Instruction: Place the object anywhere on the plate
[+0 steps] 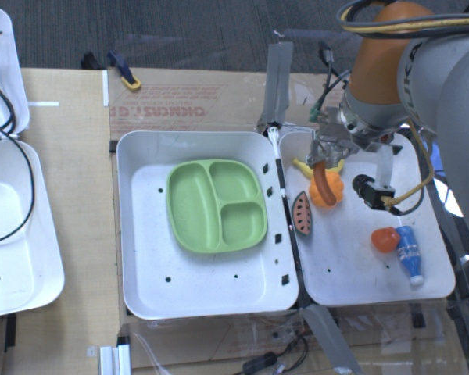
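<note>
Upside-down red print, seemingly "CHEMICALS", on the cardboard sheet (pixel 180 100) behind the bins.

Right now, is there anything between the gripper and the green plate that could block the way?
The gripper is over the right bin, at the orange toy. Toward the green plate, the bins' raised rims and a watermelon slice lie between.

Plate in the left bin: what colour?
Light green plate, three compartments, clearest in the camera view.
</note>
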Controlling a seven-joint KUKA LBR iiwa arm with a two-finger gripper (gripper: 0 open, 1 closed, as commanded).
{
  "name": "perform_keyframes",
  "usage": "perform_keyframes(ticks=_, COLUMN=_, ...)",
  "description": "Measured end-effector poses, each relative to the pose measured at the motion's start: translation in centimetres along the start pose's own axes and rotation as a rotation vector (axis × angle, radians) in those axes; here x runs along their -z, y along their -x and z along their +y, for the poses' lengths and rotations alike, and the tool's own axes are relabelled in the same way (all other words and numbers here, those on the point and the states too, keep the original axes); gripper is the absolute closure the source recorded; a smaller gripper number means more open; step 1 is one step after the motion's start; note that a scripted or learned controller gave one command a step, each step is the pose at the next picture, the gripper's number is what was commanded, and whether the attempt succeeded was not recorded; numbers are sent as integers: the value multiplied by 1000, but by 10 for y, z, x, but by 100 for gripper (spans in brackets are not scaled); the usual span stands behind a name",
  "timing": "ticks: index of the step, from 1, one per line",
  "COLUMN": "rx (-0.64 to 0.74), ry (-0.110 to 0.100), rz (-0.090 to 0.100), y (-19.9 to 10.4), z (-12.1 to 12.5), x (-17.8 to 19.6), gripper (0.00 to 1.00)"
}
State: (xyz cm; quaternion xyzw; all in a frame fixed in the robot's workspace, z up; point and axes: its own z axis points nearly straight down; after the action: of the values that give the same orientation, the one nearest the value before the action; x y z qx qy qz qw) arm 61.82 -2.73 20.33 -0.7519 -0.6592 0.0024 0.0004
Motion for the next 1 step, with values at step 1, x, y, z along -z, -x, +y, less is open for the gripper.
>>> perform_keyframes(ticks=1, rx=14, ry=-1, rz=1, y=-80, z=-21, x=-13, gripper=100)
